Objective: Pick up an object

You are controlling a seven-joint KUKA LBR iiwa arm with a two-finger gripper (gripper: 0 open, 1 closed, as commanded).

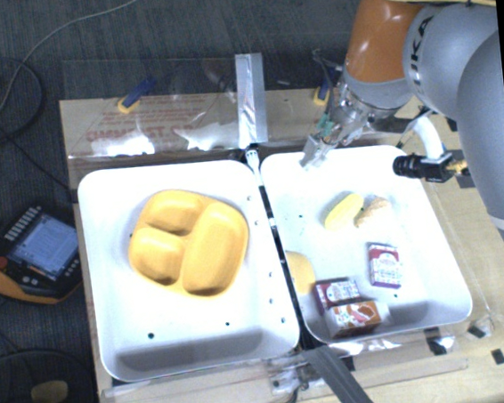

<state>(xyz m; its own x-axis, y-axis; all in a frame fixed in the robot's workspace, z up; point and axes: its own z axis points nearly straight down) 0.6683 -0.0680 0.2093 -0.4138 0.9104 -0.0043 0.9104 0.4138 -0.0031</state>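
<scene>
Hanging over the back edge of the right bin (420, 223) on the table (489, 287), with the end effector (311, 152) tipped down and to the left. Hard to tell from up here whether open or shut. Nothing seen held, and nothing touched yet. Best to choose just one thing before going down. Closest by far: the yellow piece (341, 211), lying near the middle of that bin, with a small tan bit (374, 210) just beside it, maybe touching. Looks smooth and round, so likely to slip or roll away. Come straight down over its middle, open wide, and close across the thin way, not the long way. Stay on the side away from the tan bit, so as not to pinch both. Go low enough to reach around it, but stop before hitting the bin floor. Squeeze slowly, then lift straight up and check for something really held. Other picks, farther toward the front: a red pack (384, 264) lying flat and alone, and two brown packs (345, 304) pressed close together near the front wall. Flat ones look harder to get under. Leave the big yellow lump (187, 240) in the left bin (122, 330) alone; probably too wide to fit.
</scene>
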